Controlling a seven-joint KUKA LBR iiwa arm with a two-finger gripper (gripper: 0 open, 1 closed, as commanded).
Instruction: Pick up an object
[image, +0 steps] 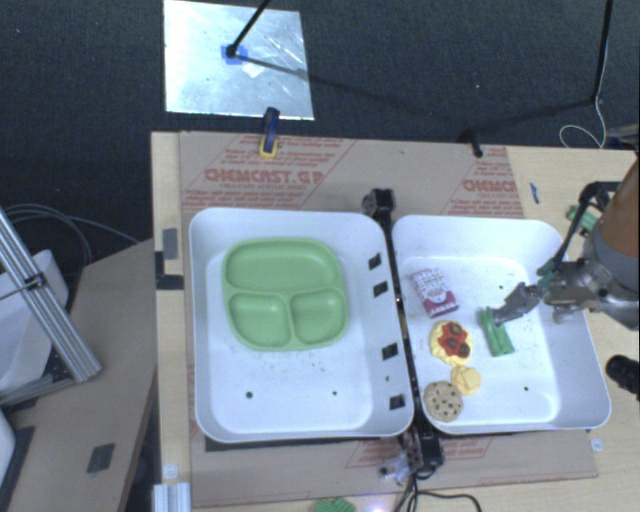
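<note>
The right bin (575, 400) holds several small toy items: a red and white packet (434, 291), a yellow piece with red topping (451, 341), a small yellow piece (465, 379), a round cookie (442, 401) and a green block (496, 333). My gripper (507, 305) reaches in from the right, low over the right bin, its tip just above the upper end of the green block. Nothing shows between its fingers.
The left bin (205, 390) holds a green three-compartment plate (284, 292). A black divider with clips (392, 310) runs between the bins. A metal frame (45, 310) stands at the far left, and cables trail off the bench's right side.
</note>
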